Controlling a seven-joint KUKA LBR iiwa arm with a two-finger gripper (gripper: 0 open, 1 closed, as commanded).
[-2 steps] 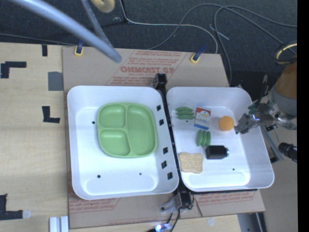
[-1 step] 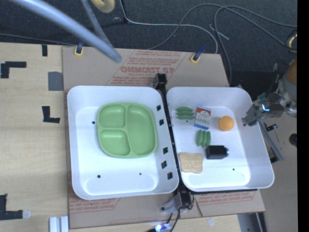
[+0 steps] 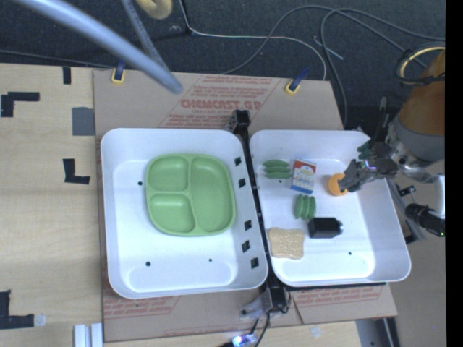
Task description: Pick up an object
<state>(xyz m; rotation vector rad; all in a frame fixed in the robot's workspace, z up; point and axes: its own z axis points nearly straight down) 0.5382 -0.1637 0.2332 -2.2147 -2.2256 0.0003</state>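
The gripper [image 3: 352, 177] is reaching in from the right edge of the frame and hanging over the upper right part of the right bin [image 3: 376, 259]. Its dark fingers are sitting right against a small orange object [image 3: 336, 185], which is lying on the bin floor just left of them. Whether the fingers are closed on it or merely touching it I cannot tell (the tips are too dark and small to read).

Other things are lying in the same bin, left of the orange piece: a small white carton with a red and blue print [image 3: 304, 176], a green pod-like piece [image 3: 275, 168] at the upper left, a second green piece [image 3: 304, 207] below the carton, a black block [image 3: 325, 227] lower down, and a tan slice like toast [image 3: 286, 243] at the lower left.

In the left bin [image 3: 123, 215] a green divided plate [image 3: 191, 194] is lying flat near the middle. Both bins are resting on a sheet of brown cardboard [image 3: 217, 100] on the bench.
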